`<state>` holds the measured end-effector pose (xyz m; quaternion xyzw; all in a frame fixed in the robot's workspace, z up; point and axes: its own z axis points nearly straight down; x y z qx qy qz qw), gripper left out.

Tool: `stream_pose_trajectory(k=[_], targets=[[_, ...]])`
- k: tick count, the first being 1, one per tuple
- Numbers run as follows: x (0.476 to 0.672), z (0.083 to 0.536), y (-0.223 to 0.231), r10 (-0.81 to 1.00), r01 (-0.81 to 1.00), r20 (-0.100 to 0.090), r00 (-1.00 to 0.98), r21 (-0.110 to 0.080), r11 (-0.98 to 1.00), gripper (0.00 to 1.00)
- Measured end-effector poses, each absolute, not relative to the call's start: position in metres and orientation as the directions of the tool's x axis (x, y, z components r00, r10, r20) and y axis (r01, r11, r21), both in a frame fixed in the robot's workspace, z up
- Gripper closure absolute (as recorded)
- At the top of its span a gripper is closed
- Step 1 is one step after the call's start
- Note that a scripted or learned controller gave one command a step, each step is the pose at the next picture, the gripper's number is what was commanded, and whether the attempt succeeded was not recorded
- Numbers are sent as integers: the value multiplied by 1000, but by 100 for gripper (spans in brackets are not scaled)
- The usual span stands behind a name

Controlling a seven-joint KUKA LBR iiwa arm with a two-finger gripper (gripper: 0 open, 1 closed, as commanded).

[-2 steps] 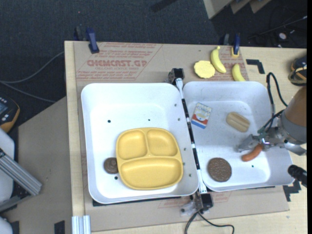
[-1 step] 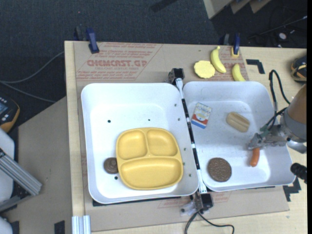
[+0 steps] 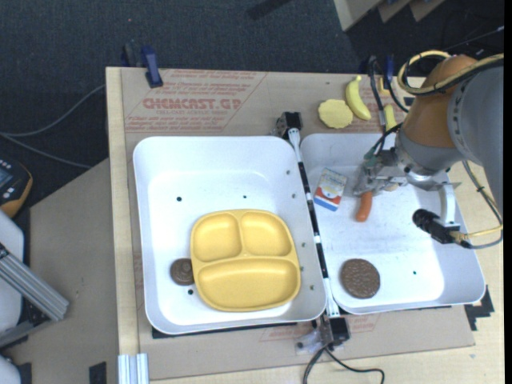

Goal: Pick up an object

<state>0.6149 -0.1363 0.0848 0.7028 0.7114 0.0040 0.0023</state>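
Observation:
My gripper [image 3: 370, 181] hangs low over the back of the right bin [image 3: 456, 282], at the end of the grey and orange arm coming in from the right. Directly below its tip an orange sausage-shaped piece [image 3: 364, 207] lies on the bin floor, touching or nearly touching the gripper. A small white carton with red and blue print [image 3: 329, 191] sits just left of it. Toward the bin's front rests a round brown cookie [image 3: 360, 278].
The left bin [image 3: 160, 174] holds a yellow divided plate [image 3: 243, 258] and a second brown cookie [image 3: 182, 272] at its left edge. Behind the right bin, a banana [image 3: 358, 98] and a yellow lump [image 3: 335, 114] lie on the bench. A black connector on a yellow cable [image 3: 433, 226] hangs over the right bin.

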Motion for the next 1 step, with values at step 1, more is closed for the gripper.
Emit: stream_pose_trajectory(k=[1], targets=[[598, 192, -69, 1000, 1000, 1, -9, 11, 9, 100]])
